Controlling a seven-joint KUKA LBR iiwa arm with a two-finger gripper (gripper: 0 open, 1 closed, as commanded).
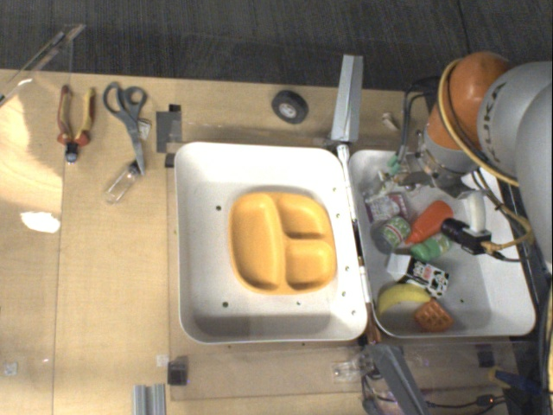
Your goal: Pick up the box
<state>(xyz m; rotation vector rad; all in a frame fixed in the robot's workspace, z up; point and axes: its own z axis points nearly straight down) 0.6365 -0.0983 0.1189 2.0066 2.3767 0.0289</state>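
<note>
A small black-and-white box (pixel 429 276) lies in the right bin (pixel 505 314), towards its front, between a green item and a yellow fruit. The gripper (pixel 404 173) hangs over the far left corner of that bin, well behind the box and apart from it. The grey arm with its orange band (pixel 467 102) comes in from the upper right and hides the bin's far right part.
Around the box lie an orange carrot (pixel 430 220), a green can (pixel 396 232), a purplish packet (pixel 385 205), a yellow fruit (pixel 402 296) and an orange piece (pixel 433 317). The left bin (pixel 203 309) holds a yellow divided tray (pixel 282 239). Scissors (pixel 130 115) and pliers (pixel 73 119) rest on the bench at the left.
</note>
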